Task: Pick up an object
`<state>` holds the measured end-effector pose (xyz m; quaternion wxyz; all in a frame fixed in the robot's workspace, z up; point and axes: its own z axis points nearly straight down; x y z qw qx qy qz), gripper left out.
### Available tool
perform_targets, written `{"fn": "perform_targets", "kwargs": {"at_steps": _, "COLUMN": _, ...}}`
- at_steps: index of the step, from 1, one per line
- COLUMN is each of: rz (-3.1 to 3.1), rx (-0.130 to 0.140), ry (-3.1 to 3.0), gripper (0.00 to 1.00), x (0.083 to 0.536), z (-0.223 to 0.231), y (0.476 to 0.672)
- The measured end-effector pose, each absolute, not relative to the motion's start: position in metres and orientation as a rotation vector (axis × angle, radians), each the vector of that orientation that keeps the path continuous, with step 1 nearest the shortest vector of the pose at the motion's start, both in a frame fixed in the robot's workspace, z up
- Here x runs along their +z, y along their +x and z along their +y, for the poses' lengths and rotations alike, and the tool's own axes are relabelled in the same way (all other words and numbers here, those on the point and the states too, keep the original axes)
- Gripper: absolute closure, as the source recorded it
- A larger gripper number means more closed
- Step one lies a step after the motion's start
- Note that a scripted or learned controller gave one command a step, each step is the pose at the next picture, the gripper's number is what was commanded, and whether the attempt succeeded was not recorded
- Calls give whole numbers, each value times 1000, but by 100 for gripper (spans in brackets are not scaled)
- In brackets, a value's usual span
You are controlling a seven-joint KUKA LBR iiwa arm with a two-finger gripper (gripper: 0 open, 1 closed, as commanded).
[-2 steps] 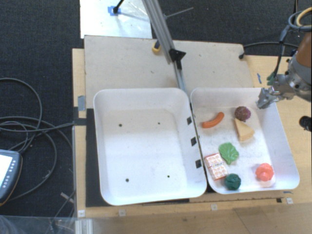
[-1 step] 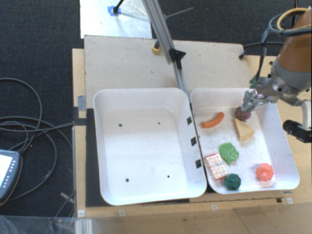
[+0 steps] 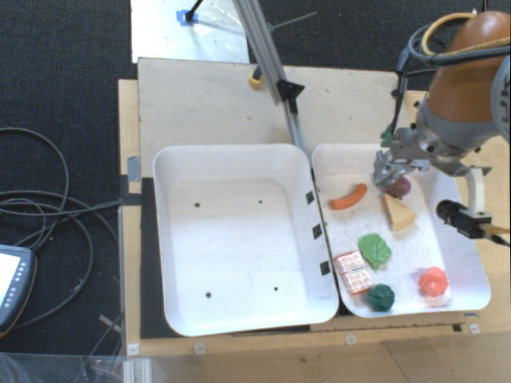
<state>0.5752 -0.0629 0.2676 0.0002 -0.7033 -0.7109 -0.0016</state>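
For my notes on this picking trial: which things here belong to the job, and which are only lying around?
Job:
gripper, over the purple item
sausage
cheese wedge
green leaf
red-white box
dark green item
red item
right bin

Lying about:
left bin
cables

- Two shallow white bins (image 3: 239, 162), smooth plastic with a faint sheen.
- Pale wooden bench top (image 3: 192, 102), matt, slightly speckled.
- Dark carpet floor (image 3: 64, 54) at nine o'clock, rough and matt.
- Orange sausage-shaped toy (image 3: 349, 197), glossy plastic.
- Green leafy toy (image 3: 374, 250), smooth plastic.
- Orange band on grey arm (image 3: 471, 66), glossy.
- Grey slanted pole (image 3: 263, 42), brushed metal.
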Motion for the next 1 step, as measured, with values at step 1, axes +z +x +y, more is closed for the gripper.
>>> {"fn": "perform_targets", "kwargs": {"at_steps": 1, "rz": -2232, "rx": -3, "ry": -2210, "gripper": 100, "x": 253, "z": -11, "y": 572}}
